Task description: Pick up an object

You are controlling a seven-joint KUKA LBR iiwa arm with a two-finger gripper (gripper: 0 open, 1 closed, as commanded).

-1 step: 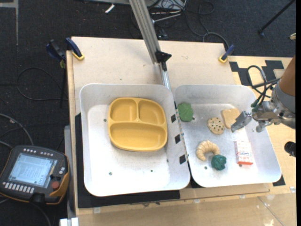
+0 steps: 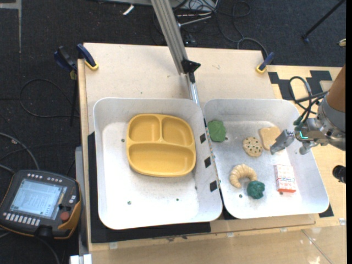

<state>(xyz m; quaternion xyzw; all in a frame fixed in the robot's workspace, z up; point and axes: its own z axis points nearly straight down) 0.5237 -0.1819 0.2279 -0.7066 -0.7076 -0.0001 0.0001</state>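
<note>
Teach pendant point(image 2: 38, 202) at lower left, off the counter point(image 2: 137, 73). Left bin point(image 2: 107, 202): a yellow divided tray point(image 2: 161, 145) near its centre. Right bin point(image 2: 313, 199): red-and-white packet point(image 2: 285, 179) and teal lump point(image 2: 255, 189) toward the near edge, croissant point(image 2: 242, 174) beside the lump, spotted cookie point(image 2: 252, 146) and tan piece point(image 2: 269, 136) mid-bin, green lump point(image 2: 216, 130) near the left wall. Hand point(image 2: 281, 142) over the bin's right side, just beside the tan piece; finger state cannot be told.
</note>
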